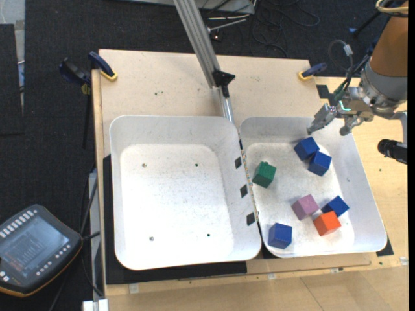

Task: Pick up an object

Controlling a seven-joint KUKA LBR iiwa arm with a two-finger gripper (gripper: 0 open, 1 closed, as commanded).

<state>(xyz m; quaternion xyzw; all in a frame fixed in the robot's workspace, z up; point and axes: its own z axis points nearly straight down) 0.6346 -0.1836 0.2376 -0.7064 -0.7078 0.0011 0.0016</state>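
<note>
The right bin holds several small cubes. A green cube lies near its left wall. Two blue cubes sit touching near the far right. A purple cube, an orange cube and a blue cube cluster at the near right, and another blue cube rests near the front edge. My gripper hangs open above the bin's far right rim, just beyond the two touching blue cubes, with nothing between its fingers.
The left bin stands beside the right one. A slanted metal pole crosses the bench's back. Clamps sit at the far corners. A teach pendant lies at the lower left.
</note>
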